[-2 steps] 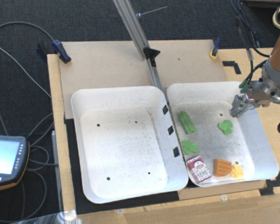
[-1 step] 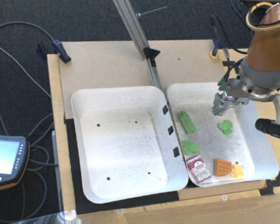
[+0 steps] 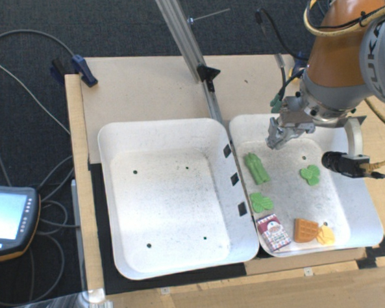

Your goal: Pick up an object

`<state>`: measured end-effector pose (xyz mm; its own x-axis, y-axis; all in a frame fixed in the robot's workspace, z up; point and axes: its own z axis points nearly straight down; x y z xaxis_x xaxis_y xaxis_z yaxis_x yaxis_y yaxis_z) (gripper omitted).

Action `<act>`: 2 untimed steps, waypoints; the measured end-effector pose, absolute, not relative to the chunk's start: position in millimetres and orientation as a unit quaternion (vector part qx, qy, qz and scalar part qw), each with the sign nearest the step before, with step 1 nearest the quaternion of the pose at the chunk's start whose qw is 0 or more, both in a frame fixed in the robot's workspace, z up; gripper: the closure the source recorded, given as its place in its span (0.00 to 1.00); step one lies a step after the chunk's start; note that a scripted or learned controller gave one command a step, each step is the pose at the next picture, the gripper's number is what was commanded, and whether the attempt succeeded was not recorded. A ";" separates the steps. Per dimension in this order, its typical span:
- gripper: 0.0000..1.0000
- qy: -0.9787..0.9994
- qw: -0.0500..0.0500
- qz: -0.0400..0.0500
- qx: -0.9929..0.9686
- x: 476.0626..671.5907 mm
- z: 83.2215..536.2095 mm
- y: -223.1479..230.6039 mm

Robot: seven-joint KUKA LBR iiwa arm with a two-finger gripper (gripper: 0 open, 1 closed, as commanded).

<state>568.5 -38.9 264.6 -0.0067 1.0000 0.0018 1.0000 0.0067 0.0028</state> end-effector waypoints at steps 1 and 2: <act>1.00 0.709 0.000 0.001 0.705 593.5 249.7 0.1; 1.00 0.709 0.000 0.001 0.705 612.2 231.6 46.0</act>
